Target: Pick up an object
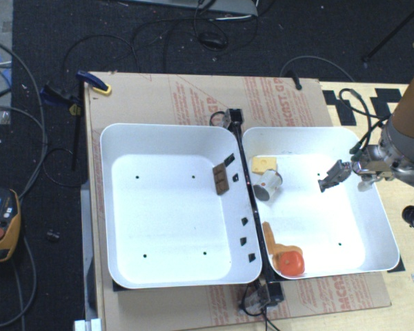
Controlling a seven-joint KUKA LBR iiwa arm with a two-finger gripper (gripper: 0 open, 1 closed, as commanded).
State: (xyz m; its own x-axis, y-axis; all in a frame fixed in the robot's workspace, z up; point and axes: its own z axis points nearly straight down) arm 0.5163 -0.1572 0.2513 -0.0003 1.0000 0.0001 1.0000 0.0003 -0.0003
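- The desk [159, 92] carried two shallow white bins side by side – a left bin [117, 185] and a right bin [372, 247] – meeting along a dark divider down the middle.
- The grey arm [400, 150] came in from the right, over the right bin's far-right part.
- Its hand [331, 176] hung above the bare white floor of the right bin, dark fingers pointing left toward the divider. From where I stood I could not tell whether the fingers were spread or closed; nothing showed between them.
- The things to pick lay in the right bin, all along its left side and well apart from the hand.
- A pale yellow block [264, 164] sat near the bin's upper left corner.
- A grey and white cylinder [267, 183] lay just below the block, close against it, tipped on its side.
- An orange-red object with a tan handle [288, 259] rested in the lower left corner, near the bin's front rim.
- A small brown piece [221, 179] lay in the left bin, up against its right wall – beside the divider.
- Black cables [207, 36] trailed over the dark floor beyond the desk.
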